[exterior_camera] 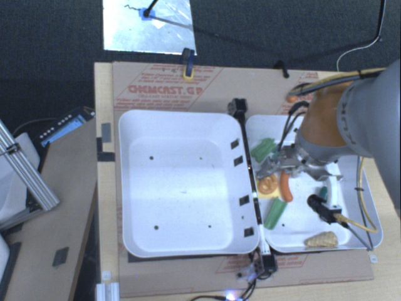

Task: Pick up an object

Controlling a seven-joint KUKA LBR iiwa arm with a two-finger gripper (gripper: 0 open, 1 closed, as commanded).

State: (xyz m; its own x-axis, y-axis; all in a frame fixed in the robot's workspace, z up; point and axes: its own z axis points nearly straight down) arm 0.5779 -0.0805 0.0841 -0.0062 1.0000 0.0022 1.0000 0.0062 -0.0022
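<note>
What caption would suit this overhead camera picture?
Robot arm's gripper reaches into the right bin among small toys; the left bin sits beside it.

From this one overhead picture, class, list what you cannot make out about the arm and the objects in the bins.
- The gripper: its fingers are too small and cluttered to judge, with the wrist above them.
- The right bin: the arm covers its upper right part, hiding anything there.
- The orange ring and red-orange piece: too small to identify.
- The green piece: partly under the gripper.
- The arm: cut off by the right edge.
</note>
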